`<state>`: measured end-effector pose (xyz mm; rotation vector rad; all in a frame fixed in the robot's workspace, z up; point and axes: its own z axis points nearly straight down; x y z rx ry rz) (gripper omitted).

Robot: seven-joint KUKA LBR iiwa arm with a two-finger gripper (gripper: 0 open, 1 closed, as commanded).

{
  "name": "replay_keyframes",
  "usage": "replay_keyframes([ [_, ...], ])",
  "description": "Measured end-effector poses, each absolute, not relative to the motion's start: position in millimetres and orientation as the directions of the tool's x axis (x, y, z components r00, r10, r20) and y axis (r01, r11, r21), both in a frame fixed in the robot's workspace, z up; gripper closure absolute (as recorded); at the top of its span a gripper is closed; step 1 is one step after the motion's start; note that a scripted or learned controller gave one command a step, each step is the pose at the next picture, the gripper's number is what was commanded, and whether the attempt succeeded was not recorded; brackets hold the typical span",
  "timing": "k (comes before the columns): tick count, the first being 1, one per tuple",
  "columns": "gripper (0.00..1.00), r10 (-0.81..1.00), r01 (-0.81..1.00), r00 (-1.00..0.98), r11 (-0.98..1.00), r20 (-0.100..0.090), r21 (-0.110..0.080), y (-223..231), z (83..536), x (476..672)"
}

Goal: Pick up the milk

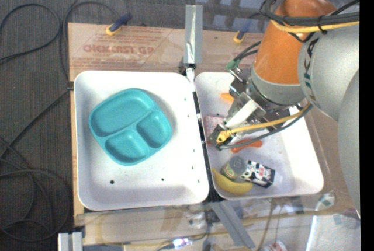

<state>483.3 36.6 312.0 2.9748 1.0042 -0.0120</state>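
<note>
Down-view and slightly right of the gripper [217, 132], the milk [259, 173] lies in the right bin [304, 182], just beside 1 yellow fruit [229, 187]. How open the gripper is cannot be told. The step looks like the reach; next it must centre above the milk.

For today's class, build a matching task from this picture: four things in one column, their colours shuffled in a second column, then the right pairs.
Things:
1. divided plate
2. banana
3. milk carton
4. band on the arm

Colours:
a. orange
b. black and white
c. teal
d. yellow

Pairs: 1-c, 2-d, 3-b, 4-a
</note>
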Motion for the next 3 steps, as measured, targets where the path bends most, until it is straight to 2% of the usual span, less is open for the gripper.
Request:
replay_keyframes([
  [1,1.00,0.579,0.579,0.816,-0.816,-0.006,0.000,34.1,351.9,509.0],
  [2,1.00,0.911,0.911,0.412,-0.412,-0.004,-0.006,24.9,259.7,482.8],
  [3,1.00,0.911,0.911,0.411,-0.411,-0.008,-0.012,25.1,267.0,482.3],
])
